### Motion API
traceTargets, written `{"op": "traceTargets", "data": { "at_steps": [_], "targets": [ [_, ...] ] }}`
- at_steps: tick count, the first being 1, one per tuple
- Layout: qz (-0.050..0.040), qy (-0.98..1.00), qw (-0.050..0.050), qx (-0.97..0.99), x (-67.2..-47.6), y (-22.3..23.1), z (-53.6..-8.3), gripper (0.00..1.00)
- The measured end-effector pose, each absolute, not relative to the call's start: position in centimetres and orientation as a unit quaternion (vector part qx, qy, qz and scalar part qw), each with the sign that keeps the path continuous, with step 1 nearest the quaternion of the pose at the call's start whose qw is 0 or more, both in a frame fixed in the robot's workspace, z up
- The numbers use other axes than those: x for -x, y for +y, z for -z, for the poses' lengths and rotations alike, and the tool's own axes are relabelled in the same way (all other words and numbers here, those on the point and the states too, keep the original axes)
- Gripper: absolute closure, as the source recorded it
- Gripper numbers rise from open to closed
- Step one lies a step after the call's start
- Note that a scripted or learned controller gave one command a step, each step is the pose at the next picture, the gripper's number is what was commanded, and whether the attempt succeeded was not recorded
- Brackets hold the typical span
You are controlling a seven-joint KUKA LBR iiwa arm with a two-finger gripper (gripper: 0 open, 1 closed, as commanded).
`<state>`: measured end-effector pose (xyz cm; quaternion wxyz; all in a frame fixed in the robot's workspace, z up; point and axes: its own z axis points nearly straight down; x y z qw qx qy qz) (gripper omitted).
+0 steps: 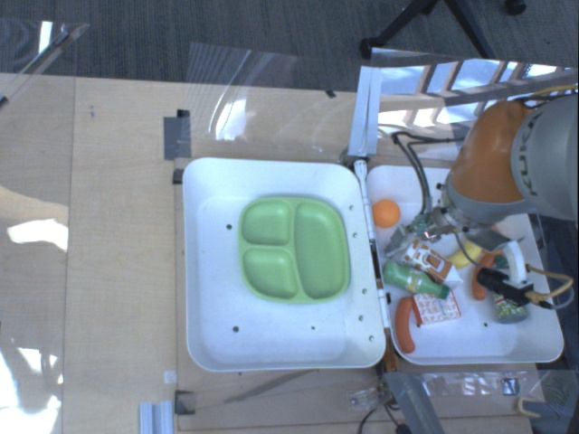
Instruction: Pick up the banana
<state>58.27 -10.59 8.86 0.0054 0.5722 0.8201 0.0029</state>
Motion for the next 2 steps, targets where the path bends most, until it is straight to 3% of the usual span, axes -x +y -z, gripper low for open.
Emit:
{"op": "traceTargets", "data": {
  "at_steps": [1,2],
  "targets": [
    [0.0073,0.827,-0.017,-0.562,-66.3,-11.8,-8.7,0.00],
    [-0.0021,0.843,0.005,-0.537,-60.1,-11.1,-8.8,0.00]
  ]
}}
